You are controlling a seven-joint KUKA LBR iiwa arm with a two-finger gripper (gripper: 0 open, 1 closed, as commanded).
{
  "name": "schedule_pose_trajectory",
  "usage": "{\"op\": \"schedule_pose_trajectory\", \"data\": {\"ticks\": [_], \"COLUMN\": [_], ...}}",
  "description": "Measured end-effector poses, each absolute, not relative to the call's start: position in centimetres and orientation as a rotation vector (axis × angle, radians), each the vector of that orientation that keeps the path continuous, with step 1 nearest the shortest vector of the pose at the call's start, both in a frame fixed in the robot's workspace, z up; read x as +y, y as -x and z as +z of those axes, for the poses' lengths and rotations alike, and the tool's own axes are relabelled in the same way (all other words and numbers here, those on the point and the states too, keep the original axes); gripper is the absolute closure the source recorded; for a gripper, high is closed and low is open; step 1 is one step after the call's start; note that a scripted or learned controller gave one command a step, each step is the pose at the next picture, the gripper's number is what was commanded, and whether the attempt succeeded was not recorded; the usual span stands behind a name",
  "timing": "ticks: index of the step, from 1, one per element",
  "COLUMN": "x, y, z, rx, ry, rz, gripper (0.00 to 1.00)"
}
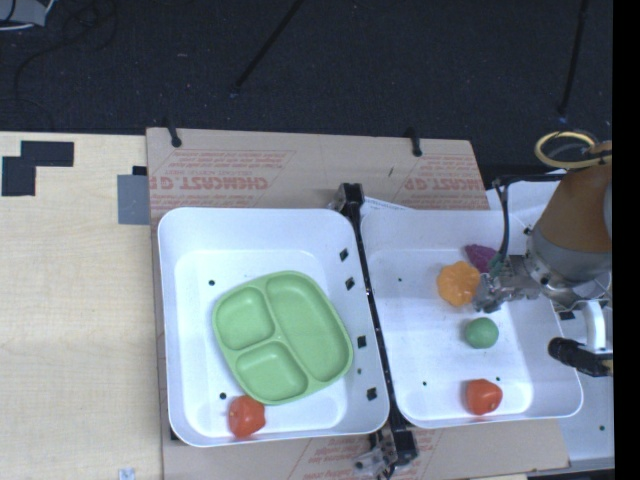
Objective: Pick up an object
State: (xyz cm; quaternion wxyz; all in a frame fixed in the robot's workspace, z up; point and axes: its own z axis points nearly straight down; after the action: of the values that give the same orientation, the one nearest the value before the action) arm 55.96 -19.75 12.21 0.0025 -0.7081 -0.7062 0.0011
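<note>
Table (70, 298): light wood, carrying 2 shallow white bins side by side on a sheet of brown cardboard (310, 173); dark floor behind

Left bin (190, 238): holds a green divided plate (282, 336) with 3 compartments, lying flat near the middle; a red-orange object (246, 416) sits just beside the plate's near-left edge, close to the bin's front wall

Right bin (420, 230): holds 4 small objects toward its right half

Orange object (458, 284): rounded, in the right bin's upper right part, just left of the arm's wrist hardware

Purple object (481, 256): small, behind and right of the orange one; partly hidden by the arm

Green ball (481, 333): below the orange object, apart from it

Red object (483, 396): near the right bin's front wall, well below the green ball

Arm (580, 218): reaches in from the right, orange band above the grey wrist, over the right bin's right wall

Jaws (494, 292): low between the orange object and the green ball; cannot tell whether they are apart or together; nothing seen between them
</note>
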Motion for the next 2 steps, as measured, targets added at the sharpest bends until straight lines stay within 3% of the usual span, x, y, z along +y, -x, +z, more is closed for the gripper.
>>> {"op": "schedule_pose_trajectory", "data": {"ticks": [2], "x": [-20.0], "y": [-56.4], "z": [23.8], "rx": [-2.225], "ry": [2.222], "rz": [-0.002], "gripper": [1.0]}}
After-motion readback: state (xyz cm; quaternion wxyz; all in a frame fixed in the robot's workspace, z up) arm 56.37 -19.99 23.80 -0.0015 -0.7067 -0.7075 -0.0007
